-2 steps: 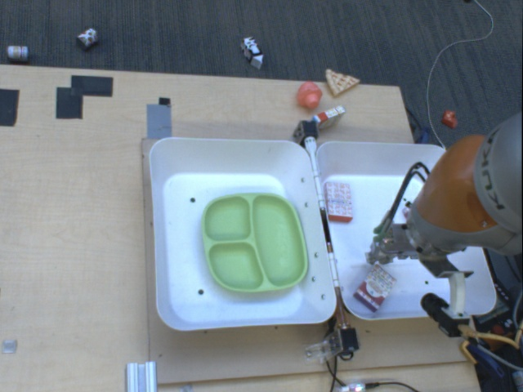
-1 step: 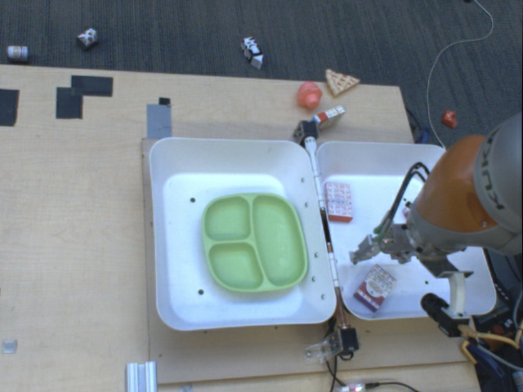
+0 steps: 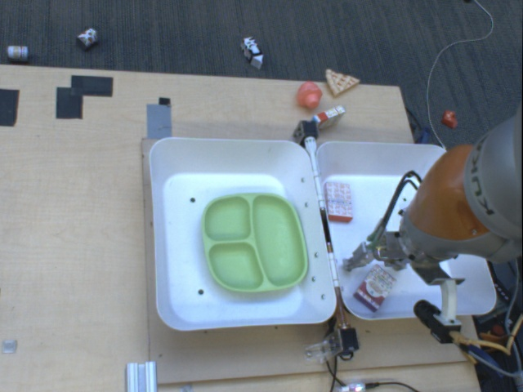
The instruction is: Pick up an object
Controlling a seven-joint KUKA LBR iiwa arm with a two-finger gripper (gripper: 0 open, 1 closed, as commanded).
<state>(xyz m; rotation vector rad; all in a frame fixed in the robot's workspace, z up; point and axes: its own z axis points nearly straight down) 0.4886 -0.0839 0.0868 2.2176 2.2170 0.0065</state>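
Over the right-hand white bin [image 3: 458, 300], the grey arm with its orange band [image 3: 445, 207] reaches in, and the hand [image 3: 369, 257] sits low near the bin's front left corner. How far the hand is open can't be told from up here; the metal parts blur together. Just below it lies a clear-wrapped packet with a red end [image 3: 374, 287], touching or nearly so, hard to say which. Further back rests a red and white patterned box [image 3: 338, 201], well apart from the hand. A light green divided plastic tray [image 3: 255, 242] fills the left white bin [image 3: 176, 243]. Wooden tabletop [image 3: 73, 243] all round, with dark carpet [image 3: 180, 15] beyond, scattered with small bits.
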